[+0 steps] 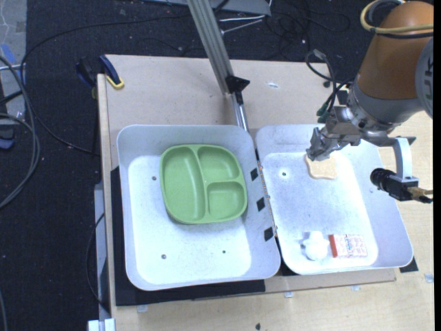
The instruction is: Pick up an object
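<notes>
Tan flat piece [322, 169], toast-like, lies in the right bin [386, 219], far part, a bit left of centre. Pincer [319, 152] sits right over its far-left edge, tips down at the piece; contact looks likely but can't confirm. Can't tell if the pincer is apart or together, the view is too dark and blurred there. Piece looks flat on the bin floor, not lifted.

Arm [393, 54] comes in from the right, orange section at the far right, grey wrist angled down-left to the pincer.

Same bin, near edge: small white lump [315, 245] and just right of it a flat red-and-white packet [349, 245]. Both well apart from the tan piece.

Left bin [138, 185]: green divided plate [204, 183], three compartments, lying flat in the far-centre area.

Bins sit side by side on the pale worktop [165, 88]. A grey metal post [210, 29] runs from the far edge down to the gap between the bins. Cables on the dark floor around.
</notes>
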You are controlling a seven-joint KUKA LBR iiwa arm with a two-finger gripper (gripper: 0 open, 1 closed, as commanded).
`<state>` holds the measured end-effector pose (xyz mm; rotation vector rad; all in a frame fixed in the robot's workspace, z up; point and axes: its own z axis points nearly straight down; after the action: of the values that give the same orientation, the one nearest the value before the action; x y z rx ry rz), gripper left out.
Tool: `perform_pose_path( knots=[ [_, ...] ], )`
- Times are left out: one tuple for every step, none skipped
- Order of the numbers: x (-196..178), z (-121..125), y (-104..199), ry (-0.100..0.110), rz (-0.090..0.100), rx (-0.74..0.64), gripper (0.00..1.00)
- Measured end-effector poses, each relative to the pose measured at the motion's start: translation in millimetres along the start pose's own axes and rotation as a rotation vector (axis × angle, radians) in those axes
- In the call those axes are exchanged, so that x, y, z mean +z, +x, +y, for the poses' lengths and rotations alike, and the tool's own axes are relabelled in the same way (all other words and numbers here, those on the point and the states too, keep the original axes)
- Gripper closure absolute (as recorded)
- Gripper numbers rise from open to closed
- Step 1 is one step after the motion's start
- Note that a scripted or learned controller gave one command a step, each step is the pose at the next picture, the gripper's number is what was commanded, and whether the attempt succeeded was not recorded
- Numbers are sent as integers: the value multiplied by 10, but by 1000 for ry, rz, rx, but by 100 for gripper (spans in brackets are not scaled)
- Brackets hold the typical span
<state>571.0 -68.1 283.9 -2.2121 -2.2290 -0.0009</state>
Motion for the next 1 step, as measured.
perform_pose_path(
  knots=[
    [10,-21,485,0,-1,1,100]
  ],
)
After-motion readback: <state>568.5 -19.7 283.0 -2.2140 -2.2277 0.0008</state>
